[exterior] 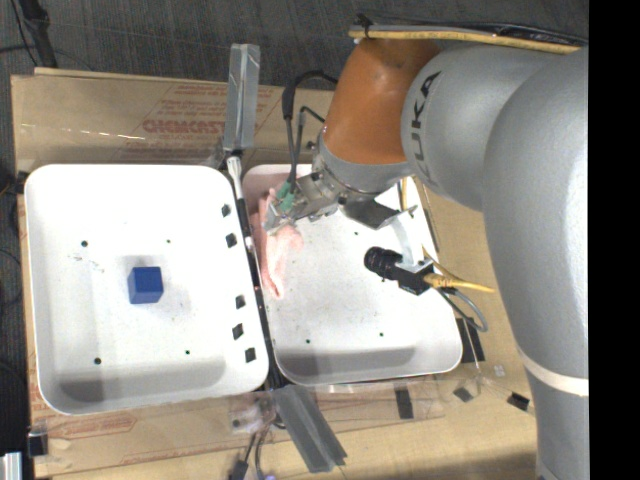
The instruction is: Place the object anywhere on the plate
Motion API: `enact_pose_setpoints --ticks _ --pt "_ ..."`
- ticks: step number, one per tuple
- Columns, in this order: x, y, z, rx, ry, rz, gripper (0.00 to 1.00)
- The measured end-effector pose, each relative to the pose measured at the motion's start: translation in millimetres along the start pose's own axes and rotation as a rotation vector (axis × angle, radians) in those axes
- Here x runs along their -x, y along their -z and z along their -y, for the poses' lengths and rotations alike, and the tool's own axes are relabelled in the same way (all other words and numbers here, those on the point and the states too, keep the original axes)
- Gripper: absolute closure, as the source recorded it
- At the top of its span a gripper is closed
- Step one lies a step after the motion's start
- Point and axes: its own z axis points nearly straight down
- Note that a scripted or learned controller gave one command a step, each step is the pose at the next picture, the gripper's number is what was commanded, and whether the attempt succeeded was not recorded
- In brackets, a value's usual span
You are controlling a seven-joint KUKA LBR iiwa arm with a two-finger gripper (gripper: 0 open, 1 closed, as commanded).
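Hovering: gripper, over right bin's upper-left corner
Claw state: cannot tell
Object: pink cloth-like piece, just below gripper, long axis along bin's left wall

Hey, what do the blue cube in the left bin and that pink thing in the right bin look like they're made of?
Blue cube: looks rigid, probably plastic, foam or painted wood; sharp edges, flat matte faces, no glare.
Pink thing: looks soft, likely cloth or pliable rubber; it lies limp and folded against the right bin's left wall, with an uneven outline. Too blurred to say more.
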Motion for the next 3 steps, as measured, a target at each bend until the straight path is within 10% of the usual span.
enact_pose_setpoints --ticks 3 --pt "-122.8 -5.3 -80.5 0.003 1.215 0.005 1.00"
